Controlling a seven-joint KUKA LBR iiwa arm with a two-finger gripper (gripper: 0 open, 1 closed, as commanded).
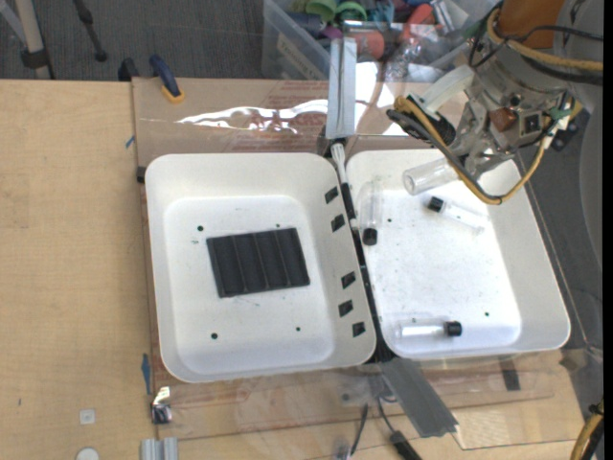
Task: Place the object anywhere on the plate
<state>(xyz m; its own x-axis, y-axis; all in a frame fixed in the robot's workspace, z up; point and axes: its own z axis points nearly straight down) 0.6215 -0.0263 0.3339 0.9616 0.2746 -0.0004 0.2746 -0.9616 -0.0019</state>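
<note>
A black ribbed plate [259, 262] lies flat in the middle of the left bin [172, 343]. My gripper [463, 164] hangs over the back of the right bin [536, 286], shut on one end of a clear tube [426, 177]. The tube sticks out to the left and looks lifted off the bin floor. Three more clear tubes with black caps lie in the right bin: one by the divider [369, 214], one just below the gripper [455, 209], one near the front [431, 330].
A clear box [316, 17] of colourful odds and ends stands behind the bins. An upright metal strip [341, 89] rises at the divider's back end. Black clips [347, 281] line the divider. Yellow cables [479, 185] loop under the wrist.
</note>
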